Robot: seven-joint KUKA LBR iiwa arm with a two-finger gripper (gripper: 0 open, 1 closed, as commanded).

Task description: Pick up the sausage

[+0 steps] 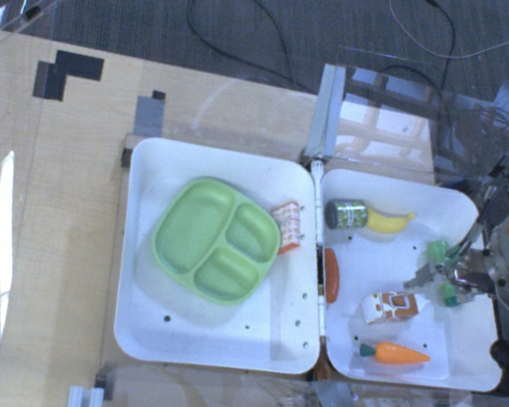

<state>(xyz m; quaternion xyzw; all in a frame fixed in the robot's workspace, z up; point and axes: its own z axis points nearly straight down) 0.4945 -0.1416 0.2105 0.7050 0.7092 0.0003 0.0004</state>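
Two white bins sit side by side on the surface, and in the camera view the gripper hangs low over the right bin, near its right wall. I cannot tell whether the fingers are spread or pressed together; they blur into a green item just beside them. The sausage lies well to the left of the fingers, lengthwise against the bin's left wall. Between the two lies a small carton; an orange carrot lies nearer the camera, a can and banana farther back. The likely trouble is that wall: a finger could strike the rim, or the carton could be knocked aside during the crossing. The arm enters from the right, its wrist bent downward.
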